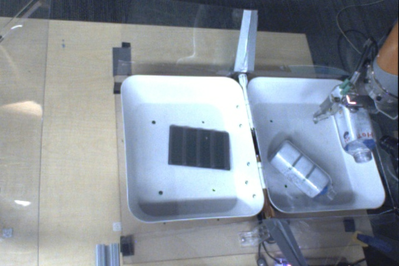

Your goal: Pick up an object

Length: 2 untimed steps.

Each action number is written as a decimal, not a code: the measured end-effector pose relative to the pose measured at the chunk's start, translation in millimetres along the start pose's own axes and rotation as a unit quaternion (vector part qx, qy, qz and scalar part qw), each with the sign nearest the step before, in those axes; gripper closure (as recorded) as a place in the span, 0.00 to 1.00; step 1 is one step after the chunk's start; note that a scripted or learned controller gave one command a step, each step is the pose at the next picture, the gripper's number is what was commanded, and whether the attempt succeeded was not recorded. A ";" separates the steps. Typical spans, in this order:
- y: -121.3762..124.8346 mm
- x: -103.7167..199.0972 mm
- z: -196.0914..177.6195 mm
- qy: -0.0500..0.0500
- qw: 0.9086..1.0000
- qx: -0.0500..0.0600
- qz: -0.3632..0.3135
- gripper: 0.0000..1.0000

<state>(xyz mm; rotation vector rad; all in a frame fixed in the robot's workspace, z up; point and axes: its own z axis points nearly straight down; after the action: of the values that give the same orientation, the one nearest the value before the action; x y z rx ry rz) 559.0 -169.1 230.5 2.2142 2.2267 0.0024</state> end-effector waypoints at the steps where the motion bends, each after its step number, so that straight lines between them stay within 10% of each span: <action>1: 11.1 10.6 4.1 0.000 1.000 -0.002 0.001 0.00; 2: -30.8 3.2 119.4 0.000 0.999 0.000 -0.049 0.00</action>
<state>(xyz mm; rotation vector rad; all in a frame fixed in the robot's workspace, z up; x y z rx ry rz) 528.5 -166.0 111.0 2.1027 2.3324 0.0023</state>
